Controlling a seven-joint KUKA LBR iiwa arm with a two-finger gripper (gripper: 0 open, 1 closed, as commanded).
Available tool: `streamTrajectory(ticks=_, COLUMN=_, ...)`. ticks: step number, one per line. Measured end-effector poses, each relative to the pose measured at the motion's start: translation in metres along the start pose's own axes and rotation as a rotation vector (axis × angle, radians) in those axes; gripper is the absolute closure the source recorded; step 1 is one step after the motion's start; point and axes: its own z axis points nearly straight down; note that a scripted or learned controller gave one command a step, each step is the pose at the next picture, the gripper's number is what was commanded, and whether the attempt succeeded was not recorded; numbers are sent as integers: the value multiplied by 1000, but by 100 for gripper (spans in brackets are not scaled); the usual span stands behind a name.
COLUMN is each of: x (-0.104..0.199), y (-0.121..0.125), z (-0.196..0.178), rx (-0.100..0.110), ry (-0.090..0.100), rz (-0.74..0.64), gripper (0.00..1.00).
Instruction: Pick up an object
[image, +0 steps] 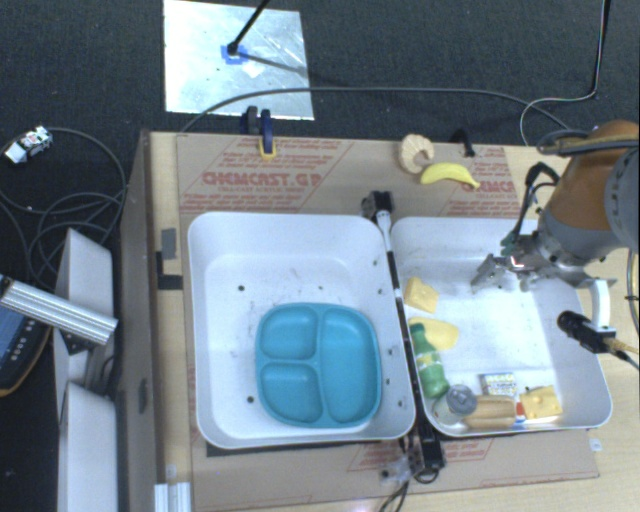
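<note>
Gripper fingers spread, pinching nothing, over right bin, well apart from green bottle at its left wall.

Blue divided plate at 6 o'clock in left bin, gripper with fingers spread over right bin (upper part), green bottle and cheese wedges at 7 o'clock, banana on bench at 12.

Gripper hangs over right bin, upper part. Below-left of it: cheese wedge, then bottle; straight below, along bin's near wall, a can, roll, box & cheese block. Far left of it, tray in left bin; up-left on bench, outside bins, banana.
</note>
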Motion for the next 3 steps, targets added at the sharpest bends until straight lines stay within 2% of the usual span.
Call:
streamTrajectory(ticks=1, x=-13, y=59, z=-41, rx=-8, ry=-3, rz=-2, gripper=0)
streamTrajectory(ticks=2, x=-23, y=-48, z=-8, rx=-2, ry=-2, rz=2, gripper=0)
streamTrajectory(ticks=3, x=66, y=35, z=-15, rx=-7, ry=1, rz=-2, gripper=0)
